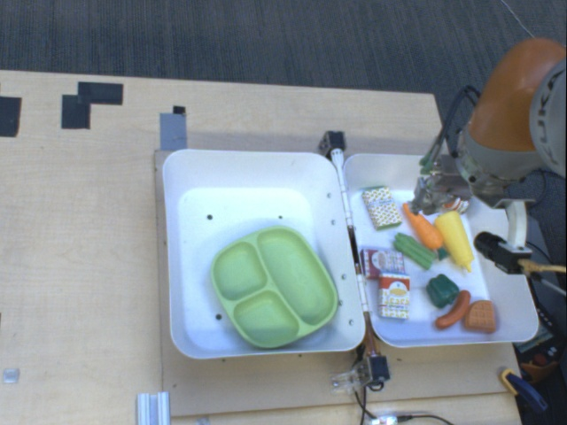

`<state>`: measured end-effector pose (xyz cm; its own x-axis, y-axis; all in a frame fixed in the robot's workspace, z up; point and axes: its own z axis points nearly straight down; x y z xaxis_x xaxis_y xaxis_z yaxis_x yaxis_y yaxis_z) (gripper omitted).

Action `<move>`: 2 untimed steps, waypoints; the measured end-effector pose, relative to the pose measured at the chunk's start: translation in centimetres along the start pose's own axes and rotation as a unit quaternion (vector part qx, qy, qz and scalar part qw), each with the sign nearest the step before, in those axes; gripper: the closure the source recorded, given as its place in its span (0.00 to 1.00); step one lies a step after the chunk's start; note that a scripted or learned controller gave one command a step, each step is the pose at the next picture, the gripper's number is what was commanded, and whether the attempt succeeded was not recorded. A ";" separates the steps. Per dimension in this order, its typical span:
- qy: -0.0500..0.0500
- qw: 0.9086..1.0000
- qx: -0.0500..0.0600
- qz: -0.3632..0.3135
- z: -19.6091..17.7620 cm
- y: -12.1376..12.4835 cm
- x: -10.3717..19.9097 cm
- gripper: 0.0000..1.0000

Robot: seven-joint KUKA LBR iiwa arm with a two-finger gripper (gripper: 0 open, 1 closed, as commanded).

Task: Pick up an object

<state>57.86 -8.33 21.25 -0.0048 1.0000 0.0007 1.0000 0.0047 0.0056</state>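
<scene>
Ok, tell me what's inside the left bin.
The left bin holds a green divided plate with three compartments, nothing in them. Whatever lies beneath the plate is covered.

The scene is viewed by a single fixed camera set above the tabletop (80, 237), looking down at a slant from a moderate distance. Both white bins (177, 237) are taken in whole, with dark floor (266, 16) seen along the top.
</scene>
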 end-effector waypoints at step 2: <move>-0.001 1.000 0.001 0.001 12.6 -9.2 -4.3 0.00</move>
<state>48.78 -12.64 8.61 -0.0020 1.0000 -0.0011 1.0000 0.0020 0.0042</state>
